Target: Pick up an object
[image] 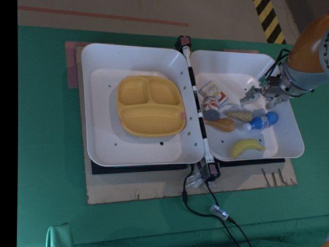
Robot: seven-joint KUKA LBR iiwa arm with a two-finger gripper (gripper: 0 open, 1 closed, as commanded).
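My gripper (261, 99) hangs over the right bin (288, 138), its two fingers spread open with nothing between them. Just below it lie a blue and white bottle (262, 121) and an ice cream cone (240, 115). A yellow banana (247, 147) rests near the bin's front edge. Toward the divider sit a chicken drumstick (221, 124), a small grey piece (211, 115), a red and white round item (210, 104) and a small snack box (213, 89).
The left bin (97, 138) holds a yellow divided plate (150, 106). A black and white divider rail (196, 98) runs between the bins. Cables (216, 210) trail off the front of the cardboard base onto the green cloth.
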